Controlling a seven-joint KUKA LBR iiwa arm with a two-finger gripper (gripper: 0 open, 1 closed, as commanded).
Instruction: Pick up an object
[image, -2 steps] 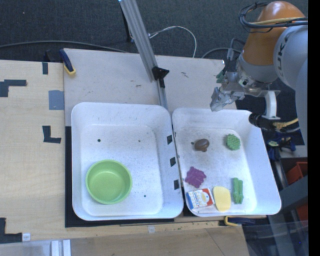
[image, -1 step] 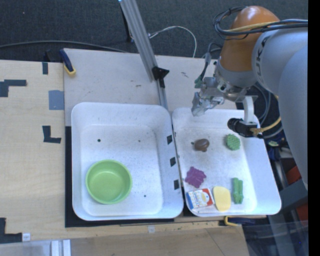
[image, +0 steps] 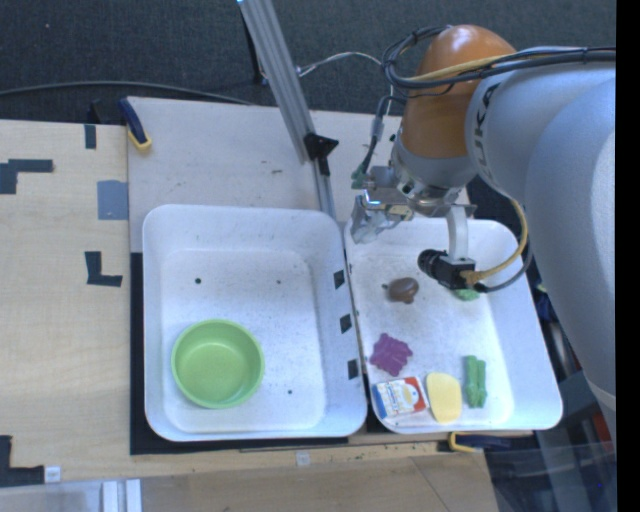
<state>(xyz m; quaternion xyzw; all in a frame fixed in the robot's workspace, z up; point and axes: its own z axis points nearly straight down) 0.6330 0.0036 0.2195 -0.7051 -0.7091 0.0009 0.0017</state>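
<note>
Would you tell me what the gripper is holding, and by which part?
Nothing: the gripper hangs over the right bin's far left corner, with nothing between its fingers.

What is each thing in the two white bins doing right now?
green bowl: upright, in the left bin.
brown lump: lying loose in the right bin.
purple piece: lying flat.
red and white packet: flat at the front edge.
yellow piece: lying beside the packet.
green piece: lying beside the yellow one.
gripper: above the right bin's back corner.

Grey arm (image: 560, 150), orange wrist band (image: 450, 85), black cables, metallic wrist fittings.
</note>
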